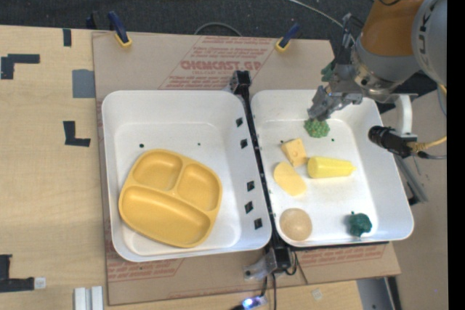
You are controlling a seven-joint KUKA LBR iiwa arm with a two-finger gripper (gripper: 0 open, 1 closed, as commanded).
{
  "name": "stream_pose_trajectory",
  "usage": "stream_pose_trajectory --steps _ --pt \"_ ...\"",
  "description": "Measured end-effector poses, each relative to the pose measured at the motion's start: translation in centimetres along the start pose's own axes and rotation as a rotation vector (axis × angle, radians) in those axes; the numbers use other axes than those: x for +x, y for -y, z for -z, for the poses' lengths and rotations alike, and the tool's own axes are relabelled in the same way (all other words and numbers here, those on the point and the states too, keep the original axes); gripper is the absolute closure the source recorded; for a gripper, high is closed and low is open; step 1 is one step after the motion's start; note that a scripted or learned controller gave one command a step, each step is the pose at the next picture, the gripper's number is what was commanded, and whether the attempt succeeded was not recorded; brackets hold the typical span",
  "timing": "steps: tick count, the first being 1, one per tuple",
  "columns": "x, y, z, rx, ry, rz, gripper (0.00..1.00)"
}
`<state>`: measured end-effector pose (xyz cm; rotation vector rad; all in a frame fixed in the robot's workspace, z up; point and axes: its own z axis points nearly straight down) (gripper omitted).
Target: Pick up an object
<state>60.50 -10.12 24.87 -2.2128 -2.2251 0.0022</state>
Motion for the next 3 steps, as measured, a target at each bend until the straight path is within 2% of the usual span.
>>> stream_pose_trajectory --steps 1,2,3 --pt "5.4 1.5 -1.5 0.001 0.0 0.0 1.0" --pt "11.0 2.9 -0.8 -0.001 -0.001 0.002 1.0" --pt "17.2 4.6 -1.8 0.001 0.0 0.002 1.0"
